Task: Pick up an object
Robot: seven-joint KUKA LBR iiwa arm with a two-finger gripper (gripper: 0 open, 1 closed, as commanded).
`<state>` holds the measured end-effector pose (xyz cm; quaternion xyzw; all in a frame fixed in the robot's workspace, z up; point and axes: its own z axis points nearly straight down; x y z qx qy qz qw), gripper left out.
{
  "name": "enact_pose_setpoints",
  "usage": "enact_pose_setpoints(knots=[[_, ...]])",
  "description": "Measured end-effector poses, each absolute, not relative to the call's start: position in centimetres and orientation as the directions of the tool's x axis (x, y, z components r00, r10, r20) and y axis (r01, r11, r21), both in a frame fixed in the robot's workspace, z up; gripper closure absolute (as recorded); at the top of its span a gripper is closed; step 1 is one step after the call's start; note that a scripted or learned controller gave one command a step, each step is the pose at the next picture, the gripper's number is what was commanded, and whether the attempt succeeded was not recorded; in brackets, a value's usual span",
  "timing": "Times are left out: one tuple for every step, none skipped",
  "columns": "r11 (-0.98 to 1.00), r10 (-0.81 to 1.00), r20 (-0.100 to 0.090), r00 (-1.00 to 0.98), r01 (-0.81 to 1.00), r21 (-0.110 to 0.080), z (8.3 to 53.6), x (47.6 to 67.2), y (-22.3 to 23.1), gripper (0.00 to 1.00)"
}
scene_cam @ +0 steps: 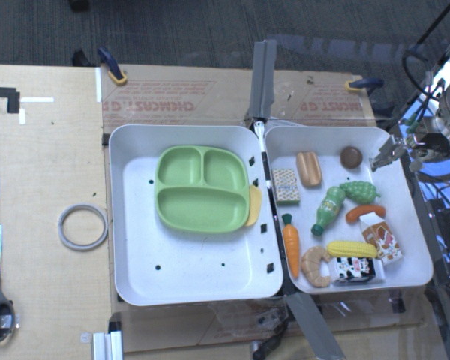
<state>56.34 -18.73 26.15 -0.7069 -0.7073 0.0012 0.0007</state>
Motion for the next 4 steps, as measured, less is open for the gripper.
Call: enact_pose_setpoints(knots=[[-0.001, 1.0, -0.001, 0.001, 1.0, -0.002, 14.0, 63.1, -12.1, 0.0], [0.039, 0.999, -0.005, -0.039, 0.999, 0.005, 9.5, 63.7, -10.6, 0.0], [0.038, 0.999, -0.005, -0.038, 0.999, 0.006, 10.5, 63.7, -10.7, 1.0], [0.163, 0.987, 0.0, -0.163, 0.987, 0.0, 9.4, 66.0, -11.6, 1.0]])
